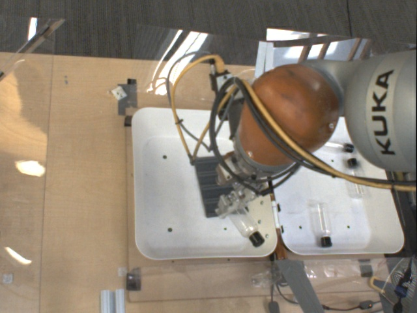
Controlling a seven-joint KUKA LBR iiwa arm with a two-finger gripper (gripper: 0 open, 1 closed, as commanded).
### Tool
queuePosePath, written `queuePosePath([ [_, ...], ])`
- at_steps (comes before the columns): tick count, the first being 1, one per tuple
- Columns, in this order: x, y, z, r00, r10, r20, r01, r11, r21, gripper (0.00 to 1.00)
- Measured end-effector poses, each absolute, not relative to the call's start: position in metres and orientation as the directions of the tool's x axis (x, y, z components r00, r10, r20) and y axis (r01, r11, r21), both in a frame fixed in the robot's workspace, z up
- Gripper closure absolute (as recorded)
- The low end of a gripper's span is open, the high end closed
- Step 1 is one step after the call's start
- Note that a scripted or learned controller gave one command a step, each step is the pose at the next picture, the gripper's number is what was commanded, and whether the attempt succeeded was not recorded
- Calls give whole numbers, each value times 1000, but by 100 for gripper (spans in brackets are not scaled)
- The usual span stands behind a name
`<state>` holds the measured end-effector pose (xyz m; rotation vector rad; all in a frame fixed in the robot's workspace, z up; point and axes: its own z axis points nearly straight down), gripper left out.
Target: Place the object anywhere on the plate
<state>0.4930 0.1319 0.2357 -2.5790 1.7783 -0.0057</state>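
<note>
We see the arm [293,116] bent low over the left bin [150,240], which sits on the worktop [78,175], and we place everything else from that bin. The claw [236,204] hangs over the bin's right half, toward its near edge. The wrist and cables crowd it, so we cannot tell whether it is spread, pressed together, or pinching anything.

The clear vial [246,228] with a black cap, which we take to be the task's object, lies slantwise in the left bin's near right corner. It is just below the claw, with its cap pointing at the corner. Its upper end runs in under the claw, touching it or nearly so, and we cannot say whether it is gripped or only lying there.

A second vial [318,217] lies in the right bin [384,240], just past the left bin's right wall.

We judge the step in hand to be the pickup, or the moment just after it. Nothing yet rests anywhere we could call a plate, and the arm hides the middle of the left bin.

The next move calls for a firm hold on the vial's smooth, round body, which could easily roll or slip. After that comes a straight lift clear of the bin's wall and a carry to the plate.
</note>
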Motion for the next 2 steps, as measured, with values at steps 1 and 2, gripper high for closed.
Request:
queuePosePath([
  [1,531,149,132,-1,-1000,-5,-1000,1,-3,100],
  [2,513,191,114,387,-922,-3,-922,-387,-11,100],
])
